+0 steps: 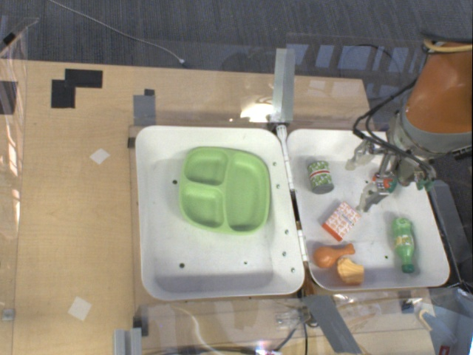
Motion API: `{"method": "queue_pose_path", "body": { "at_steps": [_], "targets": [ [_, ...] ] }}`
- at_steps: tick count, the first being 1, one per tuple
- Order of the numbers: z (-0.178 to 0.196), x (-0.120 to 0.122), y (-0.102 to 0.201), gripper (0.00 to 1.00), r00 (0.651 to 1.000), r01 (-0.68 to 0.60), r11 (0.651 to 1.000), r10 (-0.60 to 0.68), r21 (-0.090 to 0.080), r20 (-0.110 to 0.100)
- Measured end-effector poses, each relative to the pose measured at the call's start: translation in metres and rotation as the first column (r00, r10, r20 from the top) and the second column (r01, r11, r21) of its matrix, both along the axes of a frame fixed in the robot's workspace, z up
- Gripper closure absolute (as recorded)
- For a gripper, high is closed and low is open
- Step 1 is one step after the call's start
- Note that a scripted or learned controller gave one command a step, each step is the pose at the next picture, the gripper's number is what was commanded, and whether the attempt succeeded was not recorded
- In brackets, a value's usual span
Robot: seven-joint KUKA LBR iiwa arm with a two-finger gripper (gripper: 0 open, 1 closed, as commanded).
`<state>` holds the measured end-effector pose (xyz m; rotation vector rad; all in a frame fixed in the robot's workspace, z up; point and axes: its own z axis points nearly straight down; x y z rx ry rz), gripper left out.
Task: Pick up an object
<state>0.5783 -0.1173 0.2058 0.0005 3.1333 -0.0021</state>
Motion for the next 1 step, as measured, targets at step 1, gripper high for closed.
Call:
{"method": "queue_pose_path", "body": {
  "at_steps": [1],
  "targets": [
    [-0.1079, -0.0233, 0.0282, 0.0, 0.978, -0.207, 0.978, 0.207, -0.003, 0.004]
  ]
}}
